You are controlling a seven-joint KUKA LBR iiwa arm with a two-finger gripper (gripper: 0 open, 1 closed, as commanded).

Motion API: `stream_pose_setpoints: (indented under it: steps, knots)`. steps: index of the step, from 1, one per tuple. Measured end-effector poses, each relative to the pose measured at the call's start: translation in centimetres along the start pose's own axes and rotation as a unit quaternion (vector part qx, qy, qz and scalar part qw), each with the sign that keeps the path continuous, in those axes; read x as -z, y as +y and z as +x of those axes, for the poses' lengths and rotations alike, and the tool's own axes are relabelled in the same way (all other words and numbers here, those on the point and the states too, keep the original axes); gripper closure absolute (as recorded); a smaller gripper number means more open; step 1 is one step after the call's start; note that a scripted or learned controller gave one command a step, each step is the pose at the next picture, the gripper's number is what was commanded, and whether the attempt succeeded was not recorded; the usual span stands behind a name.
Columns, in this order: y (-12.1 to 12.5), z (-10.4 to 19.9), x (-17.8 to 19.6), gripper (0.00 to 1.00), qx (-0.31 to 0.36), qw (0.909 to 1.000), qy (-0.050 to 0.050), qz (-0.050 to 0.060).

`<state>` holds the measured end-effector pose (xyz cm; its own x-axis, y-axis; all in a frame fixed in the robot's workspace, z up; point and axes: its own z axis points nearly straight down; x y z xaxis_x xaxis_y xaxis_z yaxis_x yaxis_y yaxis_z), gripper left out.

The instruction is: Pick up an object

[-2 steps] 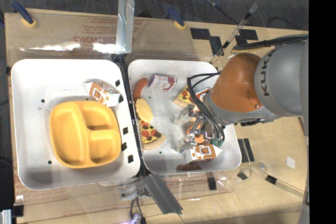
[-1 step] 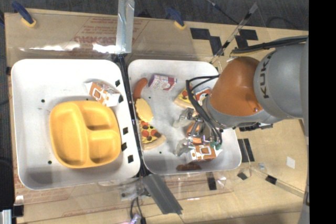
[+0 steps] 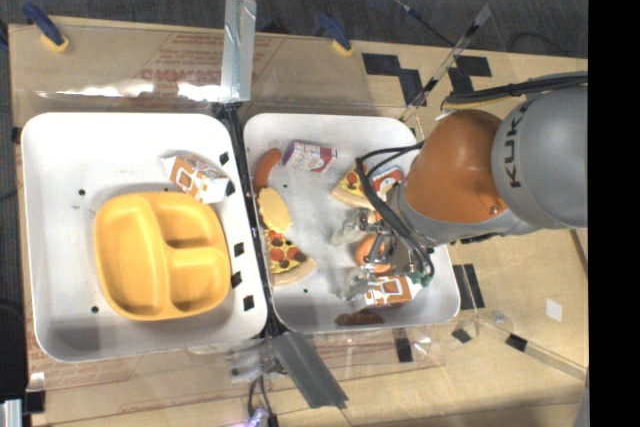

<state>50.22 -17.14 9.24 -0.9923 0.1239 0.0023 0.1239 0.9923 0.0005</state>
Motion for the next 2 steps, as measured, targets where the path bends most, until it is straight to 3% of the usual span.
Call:
stream_pose_setpoints:
  steps: [1, 2]
  knots:
    - [0.2, -0.1, 1.0, 1.0, 0.004, 1.0, 0.0, 0.0]
    - [3.9, -1.9, 15.3, 1.0, -0.028, 0.9996, -0.007, 0.001]
